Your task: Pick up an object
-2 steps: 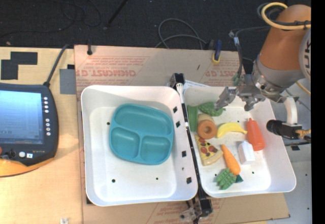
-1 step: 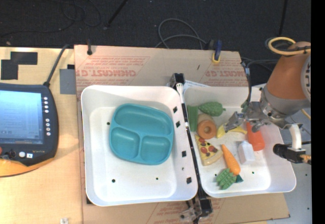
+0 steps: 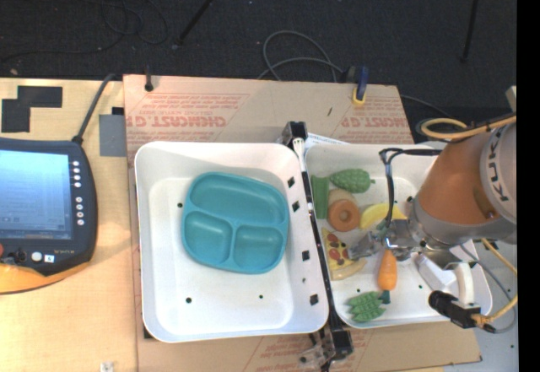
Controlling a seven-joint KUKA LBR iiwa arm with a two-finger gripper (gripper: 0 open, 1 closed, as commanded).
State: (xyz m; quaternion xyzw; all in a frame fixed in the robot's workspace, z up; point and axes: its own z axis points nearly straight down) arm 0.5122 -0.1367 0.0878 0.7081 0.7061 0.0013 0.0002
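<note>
The pick looked unfinished: the gripper (image 3: pixel 379 241) sat low in the right bin (image 3: pixel 403 161) among the toy food, but whether it had closed on anything could not be told. The nearest object, a carrot (image 3: pixel 386 272), lay just beside it with a pizza slice (image 3: pixel 337 250), donut (image 3: pixel 343 214) and 2 leafy greens (image 3: pixel 352 180), while the left bin (image 3: pixel 160 227) held 1 teal divided tray (image 3: pixel 235 222).

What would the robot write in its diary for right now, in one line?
phase: reaching into right bin | gripper: low among toy food, grasp unclear | nearest: carrot, pizza slice | left bin: teal tray
</note>
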